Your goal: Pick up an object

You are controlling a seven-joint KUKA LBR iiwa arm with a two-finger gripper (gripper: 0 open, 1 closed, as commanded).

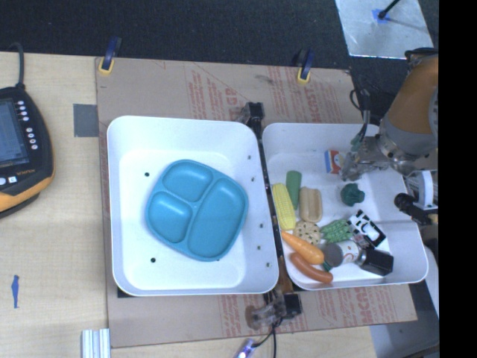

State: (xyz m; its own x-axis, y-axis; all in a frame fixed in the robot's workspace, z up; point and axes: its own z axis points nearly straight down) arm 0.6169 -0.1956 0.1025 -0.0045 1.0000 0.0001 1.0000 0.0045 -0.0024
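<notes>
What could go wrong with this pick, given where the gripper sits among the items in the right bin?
1. The gripper hovers between a small red-and-blue item and a dark green lump, so it may close on neither.
2. It works near the right bin wall, so a descent could clip the rim.
3. The corn, carrot and sausage lie packed together; a grasp there may drag the neighbours.

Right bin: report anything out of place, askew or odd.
Nothing is spilled or broken. The toy food, including the corn and carrot, lies heaped in the right bin's lower half. The blue plate sits askew in the left bin.
</notes>
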